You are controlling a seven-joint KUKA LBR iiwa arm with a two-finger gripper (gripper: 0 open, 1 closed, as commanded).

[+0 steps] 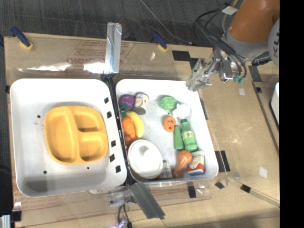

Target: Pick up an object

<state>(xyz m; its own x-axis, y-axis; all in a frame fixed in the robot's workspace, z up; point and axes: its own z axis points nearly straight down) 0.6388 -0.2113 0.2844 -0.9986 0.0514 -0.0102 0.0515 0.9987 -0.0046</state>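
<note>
One fixed camera above the bench looks down (slantwise) on both bins.

Two shallow white bins sit side by side on a pale wooden desk; the left bin holds a yellow divided tray, lying flat near its middle, with three compartments; the right bin touches the left one along a dark seam; a strip of silver tape stands upright just behind that seam; a clear plastic sheet lies under the bins' far edge; two blue clamps grip the desk's far edge, one at the left corner, the other further right; short pieces of black tape mark the desk beside the right bin; a thin cable trails across the dark floor beyond.
</note>
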